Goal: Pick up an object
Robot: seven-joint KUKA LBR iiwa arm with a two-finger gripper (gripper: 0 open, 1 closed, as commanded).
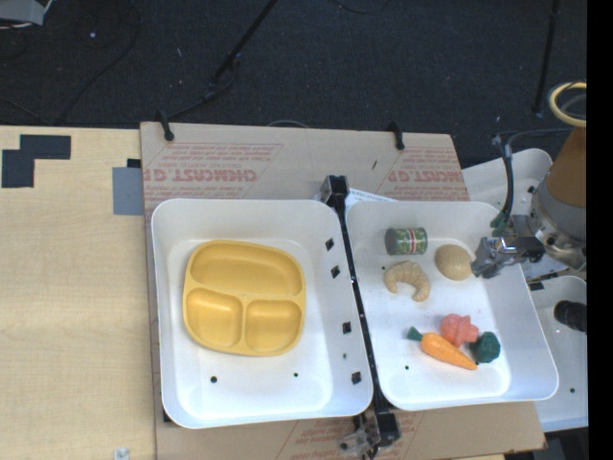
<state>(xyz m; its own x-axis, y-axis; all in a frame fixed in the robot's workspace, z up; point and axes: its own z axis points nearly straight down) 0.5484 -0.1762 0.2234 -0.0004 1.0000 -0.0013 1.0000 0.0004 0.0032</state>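
Nearest the camera, toward the near edge of the right white bin (536,372): an orange toy carrot with a green stem end (442,349), lying slantwise, touched at its far side by a pink lumpy toy (460,328) and at its right by a dark green rounded piece (487,346). Further up, near the bin's middle, a tan curved croissant-shaped toy (409,278); just right of it, a beige egg-shaped lump (453,262); beyond those, toward the far edge, a small can with a green and red label (407,241), lying on its side. All of these resting on the bin floor, none lifted, so no pick made yet as far as can be seen. Gripper (485,257) low at the right edge of that bin, just beside the beige lump and possibly touching it; too small and too dark to tell whether spread or closed, and nothing visibly held. Likeliest target, judging by nearness: the beige lump. Left to do: the grasp itself and the lift. Outward, in the left white bin (168,257): a yellow plastic plate with three compartments (245,295), filling its middle, well apart from the arm.
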